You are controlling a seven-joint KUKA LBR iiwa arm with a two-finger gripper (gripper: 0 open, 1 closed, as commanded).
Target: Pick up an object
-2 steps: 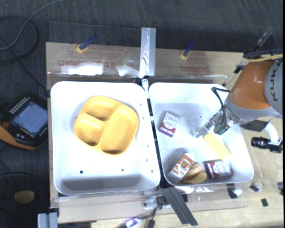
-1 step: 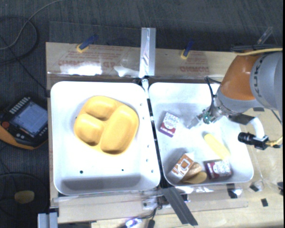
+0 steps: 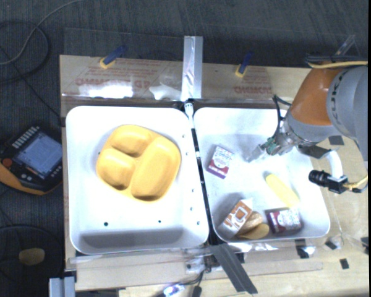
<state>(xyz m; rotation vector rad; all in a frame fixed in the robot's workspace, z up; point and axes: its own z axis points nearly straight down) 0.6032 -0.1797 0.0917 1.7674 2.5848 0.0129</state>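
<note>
Over the right bin, the hand hangs with its grip impossible to tell — a small purple-and-white carton just to its left, a yellow bar just below, two packets beyond, a big yellow lump far left.

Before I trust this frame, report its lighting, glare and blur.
Camera view: even overhead light, mostly soft; the left bin has a grey shadow along its near wall, and the yellow bread-shaped object throws a faint one. Bright glare washes out the right bin floor. The pincer is small and blurred, its state unreadable. The small packets' labels are too soft to read.
</note>
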